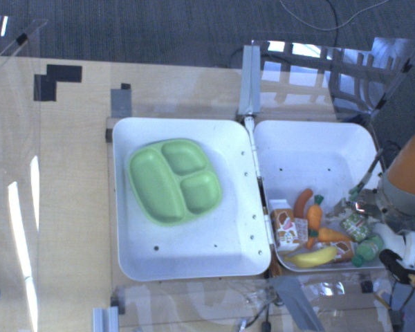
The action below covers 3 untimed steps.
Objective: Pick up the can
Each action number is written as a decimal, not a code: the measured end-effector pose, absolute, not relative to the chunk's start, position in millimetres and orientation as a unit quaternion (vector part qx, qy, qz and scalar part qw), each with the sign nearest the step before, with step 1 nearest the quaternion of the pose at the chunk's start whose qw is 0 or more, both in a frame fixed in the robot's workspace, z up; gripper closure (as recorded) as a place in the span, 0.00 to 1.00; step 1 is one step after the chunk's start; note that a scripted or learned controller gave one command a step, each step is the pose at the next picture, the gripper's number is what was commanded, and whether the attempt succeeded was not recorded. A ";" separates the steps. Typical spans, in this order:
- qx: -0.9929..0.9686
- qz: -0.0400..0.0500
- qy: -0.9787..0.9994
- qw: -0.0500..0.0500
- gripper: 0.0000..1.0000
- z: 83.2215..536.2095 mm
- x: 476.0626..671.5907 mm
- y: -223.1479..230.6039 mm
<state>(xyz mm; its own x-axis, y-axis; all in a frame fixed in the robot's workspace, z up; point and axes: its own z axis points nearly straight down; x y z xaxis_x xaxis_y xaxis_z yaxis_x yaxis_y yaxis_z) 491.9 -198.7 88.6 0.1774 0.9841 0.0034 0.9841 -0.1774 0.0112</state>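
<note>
The left bin (187, 254) carried a green divided plate (174, 180) in mid-frame, well apart from the action. The right bin (311, 151) had its clutter heaped in the lower-right corner of the frame, and there the arm (409, 171) reached in from the right edge. The gripper (360, 209) sat low over that heap; how wide it stood could not be told. The can (355, 225), apparently the green-patterned piece, lay just below the gripper, its long axis running down-right. To its left crowded a carton (283, 225), carrots (314, 216) and a banana (314, 257).
</note>
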 end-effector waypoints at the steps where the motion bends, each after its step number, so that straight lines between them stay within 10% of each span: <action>1: 0.766 0.008 0.643 0.007 1.00 99.8 496.0 -198.3; 2: 0.767 0.007 0.642 0.006 0.00 99.4 495.6 -198.5; 3: 0.759 0.005 0.651 0.003 0.00 88.6 491.9 -199.4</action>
